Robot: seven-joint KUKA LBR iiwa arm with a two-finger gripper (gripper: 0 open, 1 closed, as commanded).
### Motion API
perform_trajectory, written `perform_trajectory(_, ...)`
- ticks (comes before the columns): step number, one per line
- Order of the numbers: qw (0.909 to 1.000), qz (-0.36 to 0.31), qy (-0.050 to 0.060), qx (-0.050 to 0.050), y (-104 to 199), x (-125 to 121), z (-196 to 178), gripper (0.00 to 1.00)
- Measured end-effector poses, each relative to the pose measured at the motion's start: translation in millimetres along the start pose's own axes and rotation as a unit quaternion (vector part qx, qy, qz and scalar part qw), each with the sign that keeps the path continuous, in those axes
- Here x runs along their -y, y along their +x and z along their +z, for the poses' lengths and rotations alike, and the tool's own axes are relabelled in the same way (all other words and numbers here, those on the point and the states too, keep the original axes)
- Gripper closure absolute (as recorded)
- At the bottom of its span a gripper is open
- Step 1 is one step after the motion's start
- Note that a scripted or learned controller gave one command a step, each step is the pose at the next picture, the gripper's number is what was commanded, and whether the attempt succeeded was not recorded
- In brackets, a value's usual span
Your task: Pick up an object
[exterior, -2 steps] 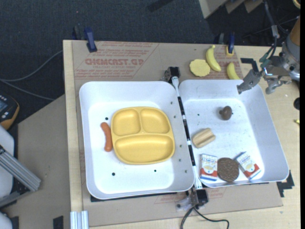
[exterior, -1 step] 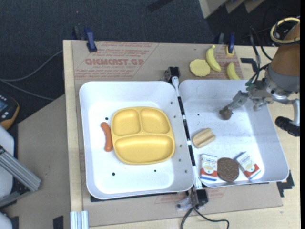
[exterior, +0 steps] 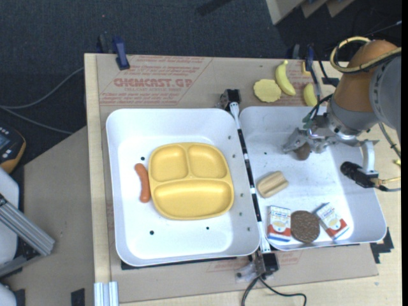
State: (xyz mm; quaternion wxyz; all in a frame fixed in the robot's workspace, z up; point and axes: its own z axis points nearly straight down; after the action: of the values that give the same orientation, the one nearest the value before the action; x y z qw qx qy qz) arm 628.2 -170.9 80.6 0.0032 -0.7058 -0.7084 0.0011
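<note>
Fingers: the gripper (exterior: 301,146) is seen low in the right bin (exterior: 357,231); whether it is wide or narrow cannot be told.
Bread roll (exterior: 271,184): lies below-left of the fingers, apart.
Cartons and cookie (exterior: 305,225): set further below.
Yellow tray (exterior: 190,180), sausage (exterior: 143,182): well left, in the left bin (exterior: 127,132).

1 fixed camera looks down at a slant on both white bins (exterior: 121,171) from above.
</note>
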Motion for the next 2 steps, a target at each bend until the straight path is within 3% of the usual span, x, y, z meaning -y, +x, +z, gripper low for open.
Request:
perform_trajectory(1, 1.0000, 0.001, -0.004, 0.002, -2.1, -1.5, -15.2, 1.00)
perform_trajectory(2, 1.0000, -0.002, -0.005, 0.002, 62.6, -14.1, -28.3, 1.00)
